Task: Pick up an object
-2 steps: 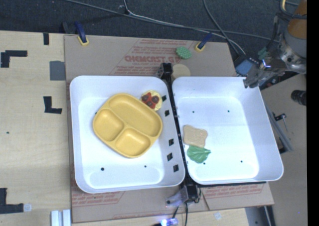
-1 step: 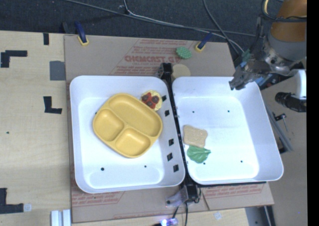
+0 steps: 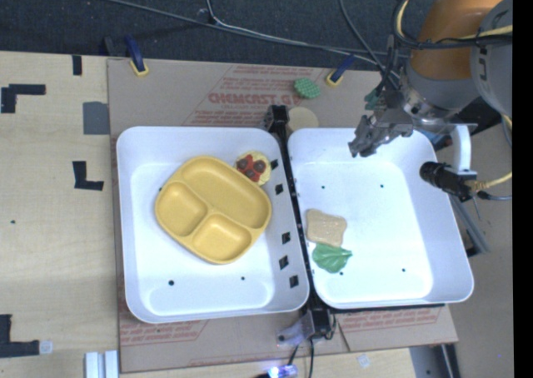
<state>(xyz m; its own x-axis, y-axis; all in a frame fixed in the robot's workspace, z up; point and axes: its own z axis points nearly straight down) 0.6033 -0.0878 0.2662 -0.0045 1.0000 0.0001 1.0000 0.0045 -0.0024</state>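
Grey and orange at upper right: arm (image 3: pixel 454 27) reaching in from the right edge, orange band bulging above the wrist, wrist angled down and leftward toward the right bin (image 3: pixel 416 285). Gripper (image 3: pixel 364 147) poised over that bin's back left area, near its rear rim, dark fingertips pointing down and to the left. Fingers drawn close together, no visible gap between them, nothing seen held. Well apart from the gripper, toward the front left of the same bin: tan sponge-like block (image 3: pixel 325 226), lying flat near the wall shared with the left bin (image 3: pixel 137 285), and green leaf-shaped piece (image 3: pixel 331 259) touching its front edge. Across the divider, yellow compartment tray (image 3: pixel 213 208) lying at a slant in the middle of the left bin, small red-and-dark berry-like item (image 3: pixel 254 166) just at its back right corner. Beyond the bins on the brown board, small green dotted piece (image 3: pixel 306 88).
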